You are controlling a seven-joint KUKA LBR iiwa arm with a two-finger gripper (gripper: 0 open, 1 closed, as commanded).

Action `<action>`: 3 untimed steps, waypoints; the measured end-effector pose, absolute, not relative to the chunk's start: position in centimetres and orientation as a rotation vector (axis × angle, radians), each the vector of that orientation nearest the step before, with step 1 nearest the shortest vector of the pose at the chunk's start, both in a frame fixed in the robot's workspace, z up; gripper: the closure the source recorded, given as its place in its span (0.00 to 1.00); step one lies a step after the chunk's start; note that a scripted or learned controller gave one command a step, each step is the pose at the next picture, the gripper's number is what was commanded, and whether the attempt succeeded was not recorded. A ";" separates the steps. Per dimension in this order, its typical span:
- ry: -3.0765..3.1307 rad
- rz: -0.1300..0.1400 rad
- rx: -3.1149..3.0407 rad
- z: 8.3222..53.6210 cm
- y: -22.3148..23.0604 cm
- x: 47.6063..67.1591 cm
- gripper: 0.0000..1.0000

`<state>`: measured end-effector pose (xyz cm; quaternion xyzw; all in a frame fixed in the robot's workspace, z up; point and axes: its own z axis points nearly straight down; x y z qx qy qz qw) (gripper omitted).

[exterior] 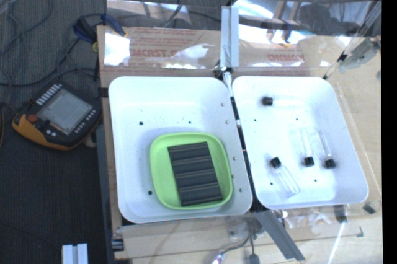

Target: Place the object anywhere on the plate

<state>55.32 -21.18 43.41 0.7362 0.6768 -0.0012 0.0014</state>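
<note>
Plate sits at the left bin's near edge, a dark ribbed block on it, long axis running near to far. Right bin holds clear black-capped vials: one near its near-left corner, two toward mid-right, a lone black cap toward the far edge. Can't tell which one is the object; if it's a vial, the move goes leftward across the divider. Gripper state: can't tell.
</note>
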 end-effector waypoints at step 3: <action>2.296 -0.003 2.139 43.4 -22.0 56.7 0.00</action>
